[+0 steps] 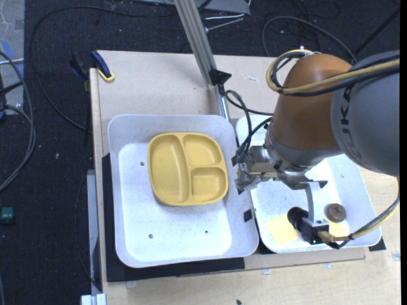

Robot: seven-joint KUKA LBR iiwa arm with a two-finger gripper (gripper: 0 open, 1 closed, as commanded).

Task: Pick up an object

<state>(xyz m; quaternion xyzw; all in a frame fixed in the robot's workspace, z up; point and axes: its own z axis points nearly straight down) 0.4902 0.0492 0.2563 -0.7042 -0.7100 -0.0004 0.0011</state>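
Pale yellow square (pixel 282 229) in right bin (pixel 357 184), one corner hidden; pincer (pixel 249 172) state unreadable beneath wrist (pixel 296 160).

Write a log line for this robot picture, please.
arm: over right bin | yellow plate: in left bin | pale yellow square, brown disc: in right bin

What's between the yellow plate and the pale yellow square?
Camera view: the bins' rims and a small black piece there; otherwise bare white floor.
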